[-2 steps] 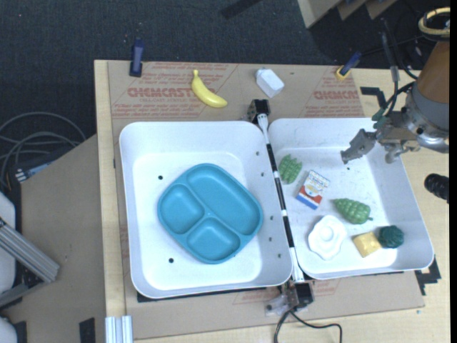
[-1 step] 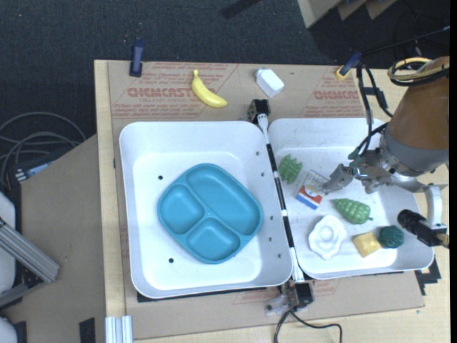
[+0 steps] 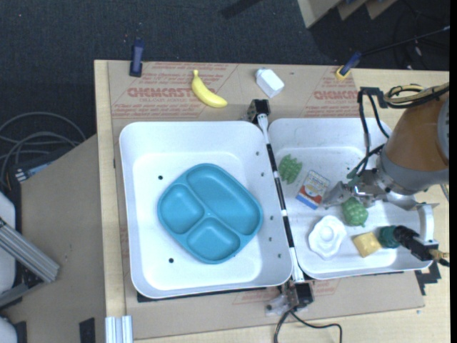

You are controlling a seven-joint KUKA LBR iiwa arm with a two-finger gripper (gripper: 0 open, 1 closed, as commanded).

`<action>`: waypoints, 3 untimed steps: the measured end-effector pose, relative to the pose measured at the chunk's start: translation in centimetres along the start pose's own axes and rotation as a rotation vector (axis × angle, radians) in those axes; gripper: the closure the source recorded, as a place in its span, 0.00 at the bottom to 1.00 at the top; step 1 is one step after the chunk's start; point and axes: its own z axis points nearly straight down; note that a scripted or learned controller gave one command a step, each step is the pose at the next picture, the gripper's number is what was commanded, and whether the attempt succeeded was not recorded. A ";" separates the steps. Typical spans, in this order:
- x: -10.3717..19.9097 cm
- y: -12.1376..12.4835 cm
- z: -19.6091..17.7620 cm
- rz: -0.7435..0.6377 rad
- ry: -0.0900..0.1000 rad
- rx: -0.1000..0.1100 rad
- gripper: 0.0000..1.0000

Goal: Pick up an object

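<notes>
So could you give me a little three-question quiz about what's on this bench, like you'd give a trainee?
1. True or false: the blue divided plate lies in the left bin.
2. Which thing lies outside both bins, on the board behind them? A) the banana B) the green round object C) the white bottle
3. Fill in: the gripper is over the ____ bin.

Key: 1 true; 2 A; 3 right. The right bin also holds a small carton and a yellow block.
</notes>
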 end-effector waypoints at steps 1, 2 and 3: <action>-0.6 -2.8 1.9 0.000 0.000 0.000 0.00; -0.6 -2.7 0.9 0.000 0.000 -0.002 1.00; 7.3 4.5 -8.2 -0.003 0.000 -0.004 1.00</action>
